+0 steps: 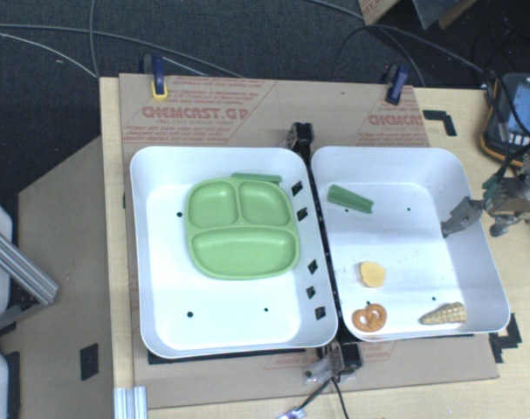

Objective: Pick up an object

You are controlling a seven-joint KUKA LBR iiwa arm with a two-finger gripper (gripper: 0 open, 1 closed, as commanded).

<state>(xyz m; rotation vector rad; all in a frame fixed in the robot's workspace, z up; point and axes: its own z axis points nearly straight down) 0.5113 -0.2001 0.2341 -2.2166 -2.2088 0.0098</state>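
Scene: Two shallow white bins sit side by side on a bench, the left bin (160, 260) and the right bin (474, 260) divided by a black strip.
Gripper: The gripper (461, 218) reaches in at the right bin's right wall, over bare floor; whether its fingers are parted or closed cannot be told from this angle, and nothing is seen between them.
Candidates: A green block (349, 199) lies near the right bin's back left; a yellow piece (372, 274) sits mid-floor; a pretzel (369, 317) rests just in front of it; a corn cob (443, 313) lies at the front right.
Left bin: A green divided plate (242, 229) lies flat, with a green strip (256, 178) at its back edge.
Step in hand: Judged to be the approach; no object is yet grasped.
Next move: Probably a shift inward to line up over one item, the corn cob being nearest, then a descent to the floor of the bin.
Writing: The protective sheet (203, 103) behind the bins reads roughly "CHEMCAST GP" in red, repeated at right; smaller lines are illegible.
Clamps: A blue-and-yellow clamp (159, 75) and a blue clamp (395, 81) pin the board's back edge.
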